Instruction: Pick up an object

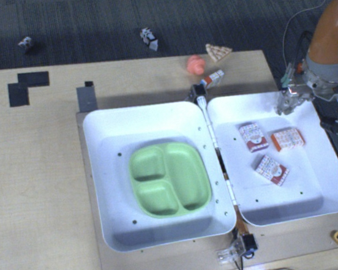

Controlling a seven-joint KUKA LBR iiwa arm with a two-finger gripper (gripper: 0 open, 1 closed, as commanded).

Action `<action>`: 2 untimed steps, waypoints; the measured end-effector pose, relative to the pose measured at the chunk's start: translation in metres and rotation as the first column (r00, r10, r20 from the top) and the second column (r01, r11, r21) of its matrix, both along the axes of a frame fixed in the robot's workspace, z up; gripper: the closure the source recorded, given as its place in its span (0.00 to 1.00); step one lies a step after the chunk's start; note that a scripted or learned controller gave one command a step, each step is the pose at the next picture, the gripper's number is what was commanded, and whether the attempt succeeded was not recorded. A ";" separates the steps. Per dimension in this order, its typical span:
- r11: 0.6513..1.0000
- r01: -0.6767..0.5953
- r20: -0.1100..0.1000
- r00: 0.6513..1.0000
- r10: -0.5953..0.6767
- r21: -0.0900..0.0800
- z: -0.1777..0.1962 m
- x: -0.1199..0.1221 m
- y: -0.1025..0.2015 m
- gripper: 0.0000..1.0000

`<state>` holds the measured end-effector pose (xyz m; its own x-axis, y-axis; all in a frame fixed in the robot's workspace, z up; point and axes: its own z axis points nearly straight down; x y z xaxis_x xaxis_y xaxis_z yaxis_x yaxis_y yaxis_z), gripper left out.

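Three small packets lie in the right bin (326, 200): a red and white one (253, 136) at the upper left, an orange one (287, 139) to its right, and another red and white one (271, 169) below them, turned at an angle. My gripper (287, 103) hangs over the bin's upper right corner, up and to the right of the packets and apart from them. Nothing shows between its fingers.
The left bin (103, 171) holds a green divided plate (169, 178). Behind the bins on the bench lie a pink ball (195, 65), a pizza-slice toy (218, 51) and a small tube (212, 79). Cables run along the right side by the arm.
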<state>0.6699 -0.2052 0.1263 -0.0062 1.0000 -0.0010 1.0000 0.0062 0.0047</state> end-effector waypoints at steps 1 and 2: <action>1.000 0.004 0.001 1.000 -0.004 -0.001 0.037 -0.013 -0.001 1.00; 1.000 0.001 0.000 1.000 -0.001 0.000 0.010 0.000 0.000 1.00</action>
<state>0.6698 -0.2051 0.1362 -0.0056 1.0000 -0.0010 1.0000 0.0056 0.0047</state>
